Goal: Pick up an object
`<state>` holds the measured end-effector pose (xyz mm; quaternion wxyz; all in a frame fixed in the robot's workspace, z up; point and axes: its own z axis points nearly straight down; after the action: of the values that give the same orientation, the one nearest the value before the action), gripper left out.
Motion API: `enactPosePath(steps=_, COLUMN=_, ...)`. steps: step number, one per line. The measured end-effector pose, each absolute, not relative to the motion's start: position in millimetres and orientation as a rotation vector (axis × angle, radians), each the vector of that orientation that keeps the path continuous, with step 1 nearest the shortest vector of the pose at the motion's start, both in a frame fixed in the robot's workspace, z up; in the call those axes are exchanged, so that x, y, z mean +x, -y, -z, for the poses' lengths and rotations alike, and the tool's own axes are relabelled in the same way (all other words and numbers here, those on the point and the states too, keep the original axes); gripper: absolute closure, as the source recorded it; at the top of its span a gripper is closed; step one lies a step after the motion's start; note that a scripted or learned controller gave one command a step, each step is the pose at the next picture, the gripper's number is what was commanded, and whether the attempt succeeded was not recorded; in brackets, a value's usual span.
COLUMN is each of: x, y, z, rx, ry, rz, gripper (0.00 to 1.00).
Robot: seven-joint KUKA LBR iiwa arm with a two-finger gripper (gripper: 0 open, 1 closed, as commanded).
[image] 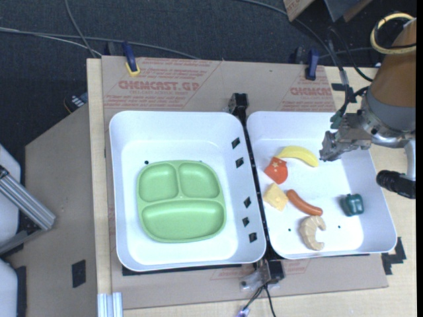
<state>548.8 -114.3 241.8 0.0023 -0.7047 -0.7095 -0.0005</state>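
The right bin holds several toy foods: a yellow banana, a red pepper piece, a yellow cheese wedge, a red-orange sausage, a tan shrimp-like piece and a teal green object. My gripper hangs over the right bin's upper right part, just right of the banana's end. Nothing shows between its fingers.
The left bin holds a green divided plate. Black clips line the wall between the two bins. Blue clamps hold the cardboard board at the back. The arm enters from the right edge.
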Motion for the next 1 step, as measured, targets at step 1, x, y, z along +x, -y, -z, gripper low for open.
enactPosePath(steps=1, x=536.6, y=51.2, z=-242.5, rx=-2.21, ry=2.226, rz=0.001, gripper=1.0)
